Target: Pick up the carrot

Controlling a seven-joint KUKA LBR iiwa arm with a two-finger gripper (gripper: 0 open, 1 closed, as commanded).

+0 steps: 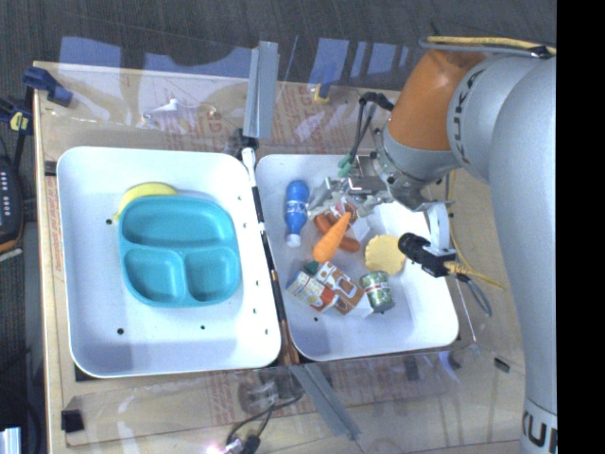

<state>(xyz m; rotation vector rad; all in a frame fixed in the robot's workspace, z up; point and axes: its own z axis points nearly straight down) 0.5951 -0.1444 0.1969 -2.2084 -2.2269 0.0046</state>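
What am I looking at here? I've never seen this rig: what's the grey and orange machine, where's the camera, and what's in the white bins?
One camera, fixed above the bench, looks down at a slant. The grey machine with the orange band is a robot arm reaching in from the picture's right. Its pincer hangs over the right bin, at the upper end of the carrot. Whether it grips the carrot I cannot tell. Around it lie a blue bottle, a printed carton, a small can and a pale yellow disc. The left bin holds a blue divided tray with something yellow showing behind it.
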